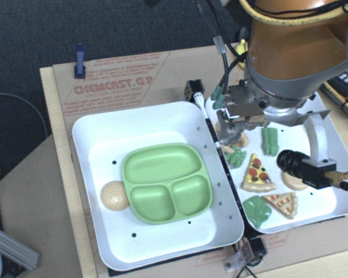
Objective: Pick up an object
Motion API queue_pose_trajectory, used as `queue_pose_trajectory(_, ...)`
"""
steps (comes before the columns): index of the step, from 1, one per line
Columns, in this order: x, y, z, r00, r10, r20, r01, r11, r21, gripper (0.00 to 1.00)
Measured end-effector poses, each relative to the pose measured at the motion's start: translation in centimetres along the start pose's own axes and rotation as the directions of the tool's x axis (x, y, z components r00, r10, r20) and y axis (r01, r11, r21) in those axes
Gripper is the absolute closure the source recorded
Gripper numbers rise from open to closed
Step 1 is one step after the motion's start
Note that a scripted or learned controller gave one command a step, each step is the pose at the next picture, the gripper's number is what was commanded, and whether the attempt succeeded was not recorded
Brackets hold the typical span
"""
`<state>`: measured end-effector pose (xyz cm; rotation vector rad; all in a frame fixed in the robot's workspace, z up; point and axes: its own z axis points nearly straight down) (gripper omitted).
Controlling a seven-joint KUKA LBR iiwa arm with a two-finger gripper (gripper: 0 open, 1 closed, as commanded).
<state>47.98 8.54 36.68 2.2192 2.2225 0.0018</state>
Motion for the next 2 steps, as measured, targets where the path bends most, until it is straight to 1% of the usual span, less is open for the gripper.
queue_pose_trajectory(2, 0.1, 0.1, -2.0, 1.0, -0.002, 0.001, 0.002, 1.0, -0.004, 1.0)
